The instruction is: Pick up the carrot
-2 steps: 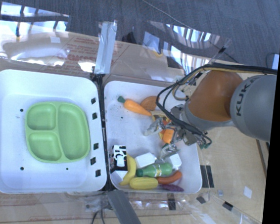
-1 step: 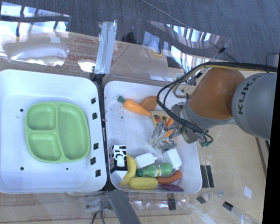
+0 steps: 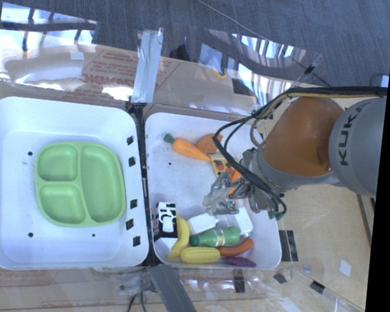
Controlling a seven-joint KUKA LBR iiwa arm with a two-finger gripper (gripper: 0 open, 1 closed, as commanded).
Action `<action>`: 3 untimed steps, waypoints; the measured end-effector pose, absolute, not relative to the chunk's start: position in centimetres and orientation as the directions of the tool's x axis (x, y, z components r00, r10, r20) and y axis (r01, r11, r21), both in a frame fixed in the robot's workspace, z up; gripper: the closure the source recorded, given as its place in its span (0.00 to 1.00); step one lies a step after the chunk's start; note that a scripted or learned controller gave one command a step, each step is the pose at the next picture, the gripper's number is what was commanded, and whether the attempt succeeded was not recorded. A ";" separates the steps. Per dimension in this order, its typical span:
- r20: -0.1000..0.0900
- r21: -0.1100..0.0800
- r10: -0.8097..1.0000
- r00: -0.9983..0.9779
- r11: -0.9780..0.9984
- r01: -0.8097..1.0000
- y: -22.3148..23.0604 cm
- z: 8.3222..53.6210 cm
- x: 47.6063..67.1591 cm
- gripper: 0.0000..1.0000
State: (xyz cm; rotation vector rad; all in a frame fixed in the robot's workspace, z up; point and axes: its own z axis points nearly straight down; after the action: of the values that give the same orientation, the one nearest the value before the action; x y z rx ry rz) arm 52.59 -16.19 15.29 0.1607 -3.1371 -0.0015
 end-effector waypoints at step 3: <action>-0.001 0.001 -0.166 -0.986 0.986 -0.166 -14.3 9.1 58.5 0.00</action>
State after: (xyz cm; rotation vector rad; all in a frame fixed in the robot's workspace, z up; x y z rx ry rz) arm 58.48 -14.32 9.13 0.2623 -3.1311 -0.0009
